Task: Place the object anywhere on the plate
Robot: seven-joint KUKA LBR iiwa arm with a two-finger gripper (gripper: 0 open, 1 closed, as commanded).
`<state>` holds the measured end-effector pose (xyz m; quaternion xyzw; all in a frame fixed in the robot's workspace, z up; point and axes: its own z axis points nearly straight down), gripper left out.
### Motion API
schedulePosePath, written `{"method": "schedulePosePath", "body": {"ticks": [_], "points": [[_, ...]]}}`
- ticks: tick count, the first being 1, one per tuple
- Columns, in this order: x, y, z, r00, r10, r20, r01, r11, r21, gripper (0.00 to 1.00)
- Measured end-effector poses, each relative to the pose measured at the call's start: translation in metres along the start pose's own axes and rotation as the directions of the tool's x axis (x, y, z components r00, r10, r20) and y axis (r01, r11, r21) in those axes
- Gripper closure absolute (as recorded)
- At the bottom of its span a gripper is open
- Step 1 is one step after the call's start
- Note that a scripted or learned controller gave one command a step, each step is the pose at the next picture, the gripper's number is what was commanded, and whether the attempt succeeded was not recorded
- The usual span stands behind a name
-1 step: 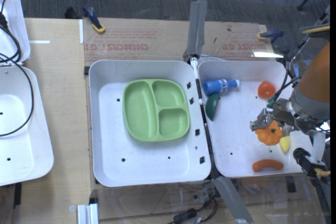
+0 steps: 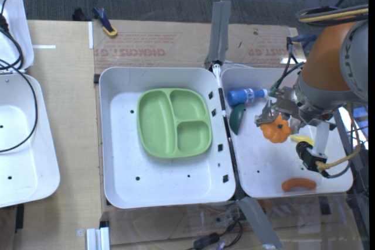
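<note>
Still the pick-up step, by the look of things: jaws [image 2: 275, 120] low in the right bin [image 2: 258, 175], right at an orange pumpkin-like toy [image 2: 276, 132]. Open, closed or gripping — cannot tell from here. Blue bottle [image 2: 243, 95] and dark green piece [image 2: 235, 119] just left of jaws; orange sausage [image 2: 299, 185] nearer the camera. Green plate [image 2: 174, 123] well left, bare. Next: secure grip, lift, carry left across the divider.

The green divided plate [image 2: 174, 123] lies bare in the left bin [image 2: 117, 143], with open white floor all round it. The raised divider [image 2: 225, 126] between the bins stands in the way, and a blue bottle [image 2: 245, 95] and dark green object [image 2: 236, 119] crowd it in the right bin [image 2: 263, 178].
</note>
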<state>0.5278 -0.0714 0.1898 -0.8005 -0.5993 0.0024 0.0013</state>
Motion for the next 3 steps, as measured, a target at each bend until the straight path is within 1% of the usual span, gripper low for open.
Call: {"method": "schedulePosePath", "body": {"ticks": [1, 2, 3], "points": [[0.062, 0.002, -0.022, 0.987, -0.16, 0.001, 0.16, 0.987, -0.002, 1.0], [0.143, -0.013, 0.0, 0.992, -0.124, 0.001, 0.124, 0.992, 0.0, 1.0], [0.142, -0.013, -0.001, 0.992, -0.124, 0.001, 0.124, 0.992, -0.001, 0.0]]}}
